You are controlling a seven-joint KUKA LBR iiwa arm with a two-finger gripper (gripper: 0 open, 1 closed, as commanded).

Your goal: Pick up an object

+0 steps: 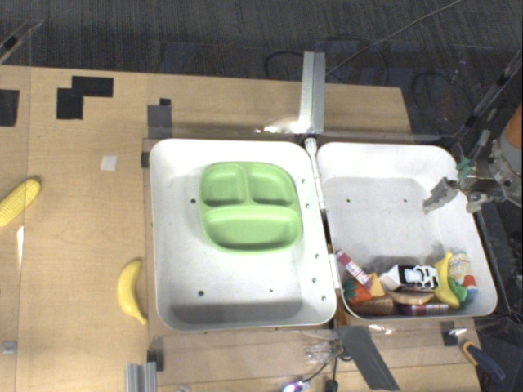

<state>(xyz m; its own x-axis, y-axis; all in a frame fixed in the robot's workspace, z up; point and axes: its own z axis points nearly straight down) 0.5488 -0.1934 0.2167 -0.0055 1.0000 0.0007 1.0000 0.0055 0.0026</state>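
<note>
Camera view: the right bin [384, 178] is holding a toy pile [409, 282] along its lower edge, running left to right. The gripper [448, 193] is hanging at the bin's right rim, above and right of the pile; its finger state cannot be told. Individual toys are overlapping and hard to separate.

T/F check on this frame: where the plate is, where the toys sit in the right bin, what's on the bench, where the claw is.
1. The green divided plate lies in the left bin. True.
2. The small toys are piled at the right bin's far edge. False: they sit along its near edge.
3. A banana lies on the bench left of the bins. True.
4. The claw is down among the toys. False: it is over the right bin's right side, apart from the pile.
</note>
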